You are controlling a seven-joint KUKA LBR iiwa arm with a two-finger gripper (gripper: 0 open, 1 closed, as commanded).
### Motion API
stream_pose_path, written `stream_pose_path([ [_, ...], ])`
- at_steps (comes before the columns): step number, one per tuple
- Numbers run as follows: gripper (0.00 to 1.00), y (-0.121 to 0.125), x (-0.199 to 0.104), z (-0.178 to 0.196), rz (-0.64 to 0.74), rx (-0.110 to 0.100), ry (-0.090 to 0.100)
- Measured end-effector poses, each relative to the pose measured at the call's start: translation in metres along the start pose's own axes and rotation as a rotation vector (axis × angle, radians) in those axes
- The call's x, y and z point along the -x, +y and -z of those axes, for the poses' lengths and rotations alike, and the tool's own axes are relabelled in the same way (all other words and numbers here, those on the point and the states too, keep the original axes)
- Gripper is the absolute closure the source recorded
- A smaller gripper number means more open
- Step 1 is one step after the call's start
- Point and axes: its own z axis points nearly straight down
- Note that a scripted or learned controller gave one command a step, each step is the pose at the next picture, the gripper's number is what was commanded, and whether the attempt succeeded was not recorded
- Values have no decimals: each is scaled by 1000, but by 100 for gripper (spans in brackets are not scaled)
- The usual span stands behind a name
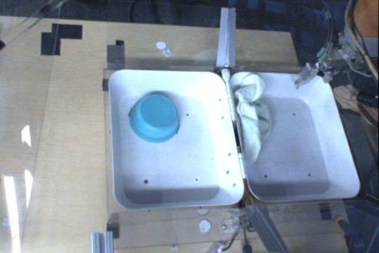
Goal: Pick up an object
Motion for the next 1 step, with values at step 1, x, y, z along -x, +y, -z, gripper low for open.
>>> stream_pose_path([
  [1,100,2,-1,9,6,2,-2],
])
